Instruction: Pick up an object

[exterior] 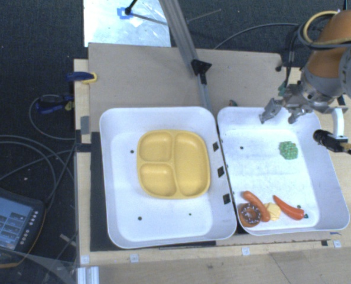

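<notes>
A robot gripper [280, 112] hangs over the right bin [246, 158] at its 12 o'clock edge, fingers spread apart and holding nothing. A green broccoli piece [288, 150] lies near, at the gripper's 5 o'clock; a yellow plate [174, 163] sits in the left bin [119, 176].

— What is sitting on the bench [146, 76] below you?

— Two white bins are lying on it side by side, edges touching. I'm seeing the left bin [119, 212] on a dark mat [96, 206] and the right bin [326, 188] nearer my side.

— Anything else?

— A grey pole [181, 31] is slanting down onto the board behind the bins, and a blue and yellow clamp [81, 76] is gripping its left edge.
</notes>
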Robot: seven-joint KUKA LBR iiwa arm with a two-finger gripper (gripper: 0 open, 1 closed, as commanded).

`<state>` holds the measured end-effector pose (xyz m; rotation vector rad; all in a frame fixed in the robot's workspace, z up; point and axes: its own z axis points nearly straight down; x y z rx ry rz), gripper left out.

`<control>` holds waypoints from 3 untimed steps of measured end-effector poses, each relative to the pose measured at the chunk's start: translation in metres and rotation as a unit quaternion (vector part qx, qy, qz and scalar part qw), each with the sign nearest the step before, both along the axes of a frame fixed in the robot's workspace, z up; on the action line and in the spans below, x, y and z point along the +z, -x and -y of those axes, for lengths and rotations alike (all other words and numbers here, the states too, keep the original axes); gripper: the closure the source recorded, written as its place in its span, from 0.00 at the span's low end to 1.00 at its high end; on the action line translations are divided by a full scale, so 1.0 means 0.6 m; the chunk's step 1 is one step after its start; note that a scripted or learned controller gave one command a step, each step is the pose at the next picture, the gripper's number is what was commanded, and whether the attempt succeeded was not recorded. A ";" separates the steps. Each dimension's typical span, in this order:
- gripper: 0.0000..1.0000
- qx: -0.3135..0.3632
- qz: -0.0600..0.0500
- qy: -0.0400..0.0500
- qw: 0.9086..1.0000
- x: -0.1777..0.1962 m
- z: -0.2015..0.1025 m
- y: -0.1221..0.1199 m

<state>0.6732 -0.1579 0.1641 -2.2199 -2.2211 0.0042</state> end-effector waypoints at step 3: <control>1.00 0.002 0.004 0.001 1.000 -0.101 0.003 -0.004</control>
